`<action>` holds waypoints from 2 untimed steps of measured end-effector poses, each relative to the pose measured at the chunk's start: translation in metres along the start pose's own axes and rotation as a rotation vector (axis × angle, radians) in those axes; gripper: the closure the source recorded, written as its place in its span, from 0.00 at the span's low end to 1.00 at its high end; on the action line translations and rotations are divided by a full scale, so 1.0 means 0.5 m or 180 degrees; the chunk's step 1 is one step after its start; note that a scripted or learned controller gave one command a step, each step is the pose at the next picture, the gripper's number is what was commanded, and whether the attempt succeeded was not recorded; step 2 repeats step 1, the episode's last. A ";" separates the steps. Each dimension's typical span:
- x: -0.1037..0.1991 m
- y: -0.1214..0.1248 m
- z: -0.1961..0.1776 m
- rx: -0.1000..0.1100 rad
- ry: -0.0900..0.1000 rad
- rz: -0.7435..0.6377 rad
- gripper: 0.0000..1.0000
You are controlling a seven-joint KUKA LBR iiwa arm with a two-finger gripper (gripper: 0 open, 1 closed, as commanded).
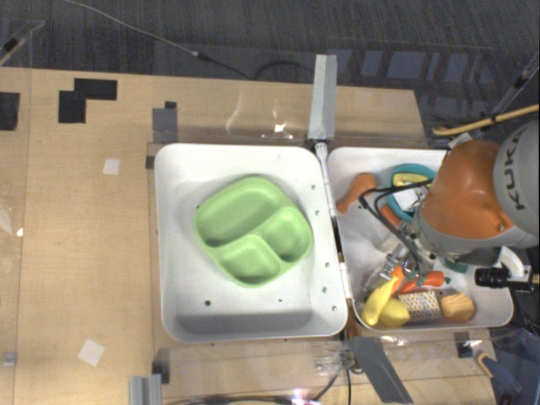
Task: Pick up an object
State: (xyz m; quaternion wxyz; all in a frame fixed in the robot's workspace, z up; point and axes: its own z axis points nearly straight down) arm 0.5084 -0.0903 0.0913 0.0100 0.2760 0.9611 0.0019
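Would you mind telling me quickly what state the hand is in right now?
Hand: low in the right bin above the yellow banana; open or closed cannot be told, nor whether it holds anything.

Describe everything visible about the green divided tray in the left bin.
The green tray is a pale lime, matte, plastic-looking dish with rounded corners and raised ridges that split it into three compartments. It lies open side up, turned at an angle to the walls of the left bin, near the bin's middle. Its compartments hold nothing. It rests on the bin's white floor, apart from the walls, and no other object touches it. The arm is over the right bin, away from it.
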 end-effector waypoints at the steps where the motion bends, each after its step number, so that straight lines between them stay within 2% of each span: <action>1: -0.009 0.006 -0.028 -0.0022 -0.0052 -0.0008 1.00; 2: -0.009 0.006 -0.028 -0.0022 -0.0052 -0.0008 1.00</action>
